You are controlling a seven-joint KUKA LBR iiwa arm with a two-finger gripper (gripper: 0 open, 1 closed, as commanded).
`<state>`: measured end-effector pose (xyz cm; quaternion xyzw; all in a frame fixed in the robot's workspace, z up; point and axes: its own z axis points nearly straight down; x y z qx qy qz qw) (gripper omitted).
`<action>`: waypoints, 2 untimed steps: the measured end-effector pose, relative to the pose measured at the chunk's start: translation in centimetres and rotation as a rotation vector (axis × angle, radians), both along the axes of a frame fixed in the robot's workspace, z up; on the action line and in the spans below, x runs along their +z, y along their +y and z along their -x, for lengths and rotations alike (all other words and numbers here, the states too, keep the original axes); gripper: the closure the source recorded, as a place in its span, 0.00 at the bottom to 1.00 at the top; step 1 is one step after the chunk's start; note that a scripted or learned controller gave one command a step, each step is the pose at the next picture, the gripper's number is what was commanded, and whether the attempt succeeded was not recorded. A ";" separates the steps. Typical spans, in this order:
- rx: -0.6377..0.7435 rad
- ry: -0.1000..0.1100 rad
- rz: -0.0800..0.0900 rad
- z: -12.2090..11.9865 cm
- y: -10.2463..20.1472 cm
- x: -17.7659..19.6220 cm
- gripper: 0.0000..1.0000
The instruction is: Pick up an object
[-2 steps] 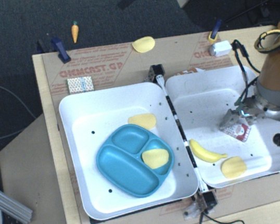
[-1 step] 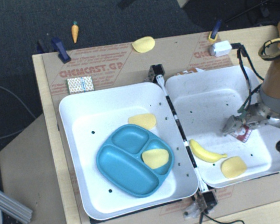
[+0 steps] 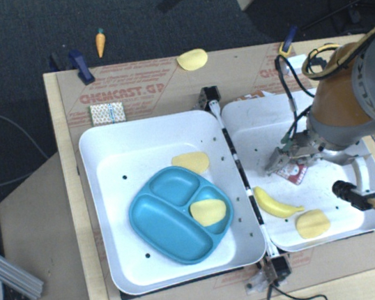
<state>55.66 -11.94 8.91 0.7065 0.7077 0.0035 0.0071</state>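
Observation:
My gripper (image 3: 284,160) is down in the right bin (image 3: 322,107), near its middle, at the end of the grey and orange arm (image 3: 349,99). A small red and white packet (image 3: 296,174) lies right under and just in front of it, partly covered by it. Whether the packet is touched cannot be made out. A yellow banana (image 3: 275,204) lies on the bin floor a little nearer the front, toward the left wall. A yellow lump (image 3: 313,223) rests at the front edge of the same bin.
The left bin (image 3: 105,166) holds a blue divided plate (image 3: 174,222) with a yellow piece (image 3: 208,211) on it and another yellow piece (image 3: 191,162) behind it. On the board lie a yellow lump (image 3: 192,59), a patterned packet (image 3: 107,112) and a blue clip (image 3: 80,66).

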 end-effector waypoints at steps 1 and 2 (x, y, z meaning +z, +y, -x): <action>-0.001 0.001 0.000 2.0 -0.9 0.0 0.00; -0.002 -0.001 0.001 1.9 -1.0 1.1 1.00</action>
